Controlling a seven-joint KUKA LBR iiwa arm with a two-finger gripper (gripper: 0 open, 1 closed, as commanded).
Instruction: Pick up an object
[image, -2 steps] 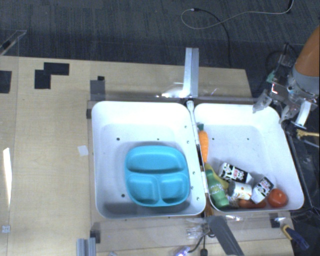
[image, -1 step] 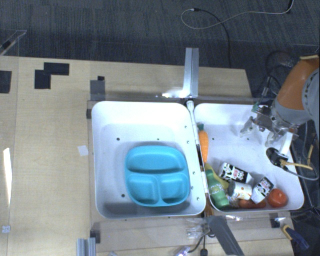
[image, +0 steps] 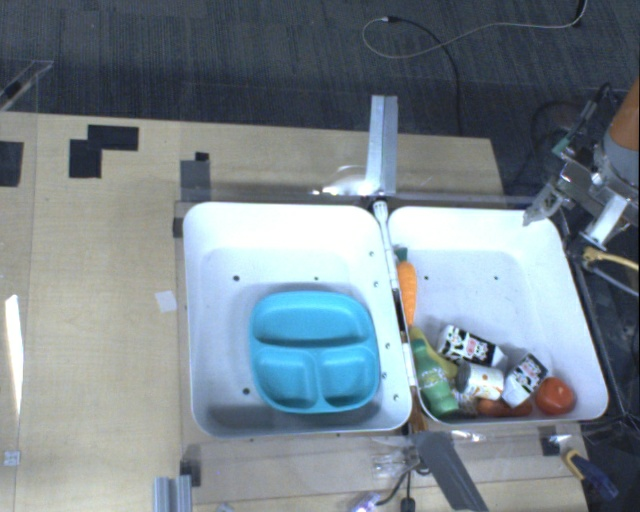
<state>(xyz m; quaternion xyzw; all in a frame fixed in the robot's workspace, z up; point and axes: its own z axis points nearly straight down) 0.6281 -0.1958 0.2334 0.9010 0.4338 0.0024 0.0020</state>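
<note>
A pale wooden surface (image: 90, 300) carries two shallow white bins side by side, seen from above at a slant. The tool (image: 585, 205) sits at the far right, above the top right corner of the right bin (image: 490, 270), at the end of a grey arm (image: 620, 135) with an orange band. It is a cluster of metal parts, and whether it is open or closed cannot be told. Nothing is visibly gripped in it.

The left bin (image: 280, 240) lies well to the left of the tool, across a metal divider. In it, toward the near side, rests a blue tray (image: 315, 350) with three compartments, far from the tool and down to its left.

All the loose objects lie in the right bin, well apart from the tool and below it in the view, crowded along the near edge and the left wall. A green bottle (image: 432, 375) lies in the near left corner, tilted. A carrot (image: 406, 290) lies along the left wall, just above the bottle. A black and white carton (image: 470, 347) rests just right of the bottle, and a second small carton (image: 527, 372) lies further right. A white cup (image: 484, 382) with a red band sits between them. A tomato (image: 555, 397) sits in the near right corner, the object most directly below the tool, though still well apart from it.
</note>
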